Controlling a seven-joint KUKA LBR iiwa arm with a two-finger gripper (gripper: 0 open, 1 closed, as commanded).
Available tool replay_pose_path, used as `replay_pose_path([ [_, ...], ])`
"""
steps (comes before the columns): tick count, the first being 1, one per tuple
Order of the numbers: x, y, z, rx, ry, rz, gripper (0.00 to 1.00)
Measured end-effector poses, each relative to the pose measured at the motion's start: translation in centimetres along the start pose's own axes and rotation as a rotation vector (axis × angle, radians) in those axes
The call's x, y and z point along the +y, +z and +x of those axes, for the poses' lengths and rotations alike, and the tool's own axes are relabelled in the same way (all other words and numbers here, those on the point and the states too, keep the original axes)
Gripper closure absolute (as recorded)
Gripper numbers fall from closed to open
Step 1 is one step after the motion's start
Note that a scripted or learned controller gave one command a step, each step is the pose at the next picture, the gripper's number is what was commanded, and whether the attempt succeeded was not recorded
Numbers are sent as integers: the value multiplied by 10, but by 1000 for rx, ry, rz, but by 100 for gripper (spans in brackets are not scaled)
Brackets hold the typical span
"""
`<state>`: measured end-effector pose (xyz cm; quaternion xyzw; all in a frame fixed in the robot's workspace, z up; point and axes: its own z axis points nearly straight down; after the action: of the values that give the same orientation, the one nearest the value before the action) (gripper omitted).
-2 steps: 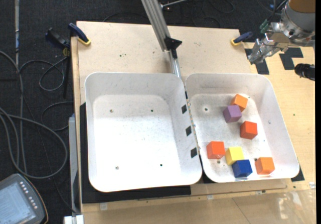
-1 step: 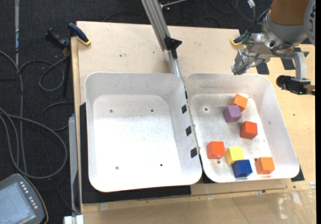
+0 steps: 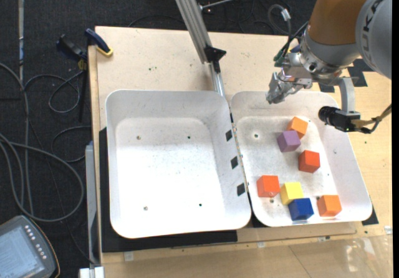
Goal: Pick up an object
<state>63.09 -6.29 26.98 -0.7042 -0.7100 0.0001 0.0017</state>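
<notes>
Camera view: claw (image 3: pixel 278 93) is seen hovering over the far rim of the right bin (image 3: pixel 356 177); its state cannot be told. Nothing is seen held. Seven blocks, nearest the orange one (image 3: pixel 299 125), lie in that bin. Pick not yet begun.

A robotics lab: loose cables (image 3: pixel 37 93), teach pendant (image 3: pixel 22 250), plywood bench (image 3: pixel 162 52).

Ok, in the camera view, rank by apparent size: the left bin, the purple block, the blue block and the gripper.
1. left bin
2. gripper
3. purple block and blue block: they look alike, so I won't rank them.
</notes>
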Motion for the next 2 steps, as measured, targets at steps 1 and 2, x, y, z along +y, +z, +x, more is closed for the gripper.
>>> replay_pose_path([
  [1, -26, 13, 38, -1, 2, 0, 100],
  [2, -58, 15, 88, 0, 1, 0, 100],
])
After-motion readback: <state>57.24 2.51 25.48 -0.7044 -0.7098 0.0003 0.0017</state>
